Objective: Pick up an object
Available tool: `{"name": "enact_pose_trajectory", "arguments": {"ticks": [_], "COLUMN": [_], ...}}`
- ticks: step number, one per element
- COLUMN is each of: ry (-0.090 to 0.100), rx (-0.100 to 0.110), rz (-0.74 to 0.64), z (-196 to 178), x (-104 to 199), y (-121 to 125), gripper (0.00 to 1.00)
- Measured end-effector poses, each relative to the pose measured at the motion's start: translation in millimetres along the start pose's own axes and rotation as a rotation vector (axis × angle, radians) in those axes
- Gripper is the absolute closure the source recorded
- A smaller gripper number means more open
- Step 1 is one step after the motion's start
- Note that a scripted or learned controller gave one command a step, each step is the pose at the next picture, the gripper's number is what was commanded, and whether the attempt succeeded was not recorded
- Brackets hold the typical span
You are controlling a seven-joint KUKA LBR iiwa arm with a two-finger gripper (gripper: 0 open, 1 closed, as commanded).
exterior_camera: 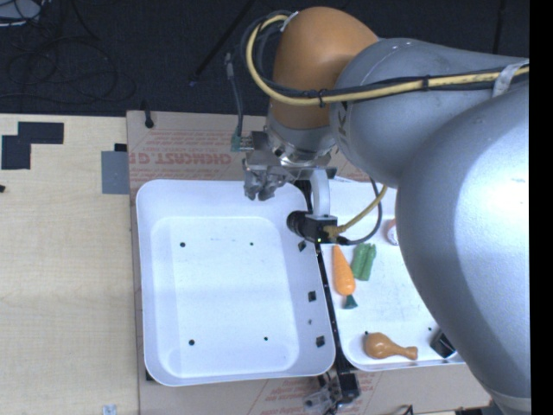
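My gripper (262, 188) hangs over the far right corner of the left bin (155, 232), just below the orange wrist band. Nothing shows between its fingers. In the right bin (380, 357) lie an orange carrot (344, 271), a green piece (364, 261) right beside it, and a tan drumstick-shaped toy (387, 347) near the front rim. A small dark object (443, 344) sits at the front right, partly hidden by the arm. The carrot is well to the right of and nearer than the gripper.
The big grey arm covers most of the right bin and the view's right side. A black divider edge (327, 292) runs between the two bins. A cardboard sheet (181, 150) lies beneath the bins on the wooden bench.
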State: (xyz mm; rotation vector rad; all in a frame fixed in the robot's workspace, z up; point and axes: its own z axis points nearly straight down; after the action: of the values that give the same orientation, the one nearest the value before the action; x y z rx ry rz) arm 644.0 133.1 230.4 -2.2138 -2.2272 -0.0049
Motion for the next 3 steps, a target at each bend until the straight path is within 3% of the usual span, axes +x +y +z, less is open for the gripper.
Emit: {"name": "enact_pose_trajectory", "arguments": {"ticks": [1,2,3], "ry": [-0.003,0.002,-0.007], "rx": [0.005,-0.009,0.006], "rz": [0.001,0.000,-0.004], "z": [22,-104,-105], "x": [57,107,106], "y": [-1,2,0], "gripper": [1.00,1.00,1.00]}}
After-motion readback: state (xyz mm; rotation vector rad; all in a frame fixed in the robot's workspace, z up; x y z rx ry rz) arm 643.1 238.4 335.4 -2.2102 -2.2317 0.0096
